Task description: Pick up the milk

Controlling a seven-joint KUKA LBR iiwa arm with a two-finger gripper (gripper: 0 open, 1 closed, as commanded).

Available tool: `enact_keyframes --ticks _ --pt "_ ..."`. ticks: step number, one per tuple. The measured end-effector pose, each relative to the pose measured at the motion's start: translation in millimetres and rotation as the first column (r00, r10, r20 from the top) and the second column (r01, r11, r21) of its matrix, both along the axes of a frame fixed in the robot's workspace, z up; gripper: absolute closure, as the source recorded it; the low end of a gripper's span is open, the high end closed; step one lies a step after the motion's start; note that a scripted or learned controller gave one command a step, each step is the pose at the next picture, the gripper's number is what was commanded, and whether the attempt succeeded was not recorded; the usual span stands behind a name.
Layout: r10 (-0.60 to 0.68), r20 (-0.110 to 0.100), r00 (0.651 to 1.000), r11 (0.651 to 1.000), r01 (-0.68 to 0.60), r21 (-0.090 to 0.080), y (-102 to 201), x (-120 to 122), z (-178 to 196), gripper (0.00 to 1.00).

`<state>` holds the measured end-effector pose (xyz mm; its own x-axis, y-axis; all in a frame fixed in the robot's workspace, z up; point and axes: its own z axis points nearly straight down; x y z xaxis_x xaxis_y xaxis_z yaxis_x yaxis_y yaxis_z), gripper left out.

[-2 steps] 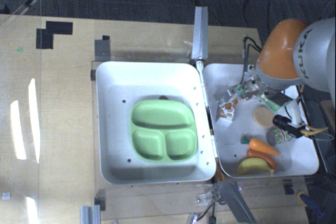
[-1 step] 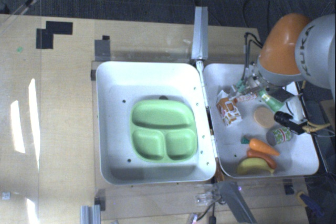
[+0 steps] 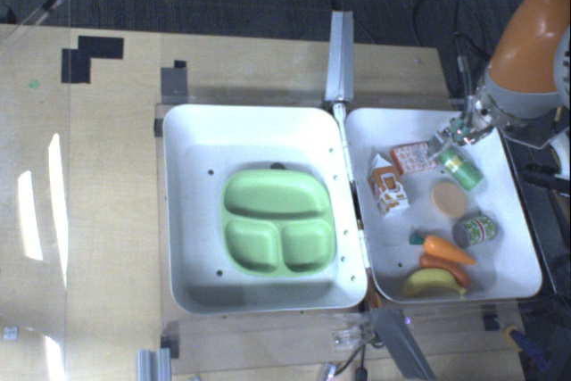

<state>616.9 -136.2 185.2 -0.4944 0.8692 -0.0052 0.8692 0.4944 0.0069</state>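
The milk point(image 3: 388, 186) is a small white carton with orange-brown print, lying in the right bin point(image 3: 520, 227) close to its left wall. My gripper point(image 3: 457, 135) hangs over the bin's far right part, up and to the right of the milk and well apart from it. It sits just above a green cylinder point(image 3: 462, 169) and beside a red and white packet point(image 3: 412, 158). Nothing shows in its grasp.
The right bin also holds a tan round disc point(image 3: 449, 198), a grey can with a green label point(image 3: 475, 229), a carrot point(image 3: 443, 250) and a banana point(image 3: 433, 281). A green divided tray point(image 3: 277, 219) lies in the left bin point(image 3: 192, 156). A metal divider point(image 3: 340, 58) stands between the bins.
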Motion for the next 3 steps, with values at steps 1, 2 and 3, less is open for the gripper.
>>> enact_keyframes --ticks 1,2,3 --pt "0.351 0.001 0.936 0.936 -0.351 -0.002 79.9 -49.0 49.2 1.00" --pt "0.351 0.001 0.937 0.937 -0.351 -0.002 79.6 -49.1 49.0 0.00" --pt "0.352 0.001 0.936 0.936 -0.352 -0.002 36.5 -38.3 -74.4 0.00"
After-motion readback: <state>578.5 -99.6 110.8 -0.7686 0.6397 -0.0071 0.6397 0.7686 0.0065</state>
